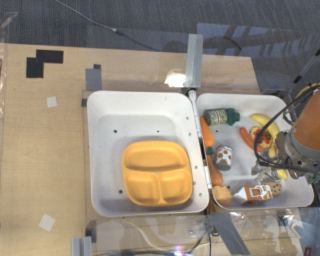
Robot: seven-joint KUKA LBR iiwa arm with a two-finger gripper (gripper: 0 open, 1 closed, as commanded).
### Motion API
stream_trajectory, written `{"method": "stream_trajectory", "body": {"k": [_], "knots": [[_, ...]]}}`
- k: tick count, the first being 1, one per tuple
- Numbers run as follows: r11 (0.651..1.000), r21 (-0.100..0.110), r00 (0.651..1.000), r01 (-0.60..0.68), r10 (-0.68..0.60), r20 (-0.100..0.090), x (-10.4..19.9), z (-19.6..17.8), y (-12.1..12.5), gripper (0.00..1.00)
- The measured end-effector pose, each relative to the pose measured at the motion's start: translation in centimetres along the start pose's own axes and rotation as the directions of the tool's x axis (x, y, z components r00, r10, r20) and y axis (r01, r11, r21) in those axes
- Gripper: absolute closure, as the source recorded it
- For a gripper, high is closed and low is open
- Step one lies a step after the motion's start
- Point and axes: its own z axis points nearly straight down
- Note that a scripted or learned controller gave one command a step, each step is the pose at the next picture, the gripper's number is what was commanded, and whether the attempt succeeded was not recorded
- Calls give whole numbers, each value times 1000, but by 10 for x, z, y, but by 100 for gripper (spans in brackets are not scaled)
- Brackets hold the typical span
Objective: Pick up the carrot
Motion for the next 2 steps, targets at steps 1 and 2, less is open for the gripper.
{"method": "stream_trajectory", "body": {"k": [1, 2], "knots": [[917, 0, 917, 398, -398, 0, 4, 13, -40, 100], [897, 12, 897, 443, -443, 7, -34, -136, -48, 100]]}}
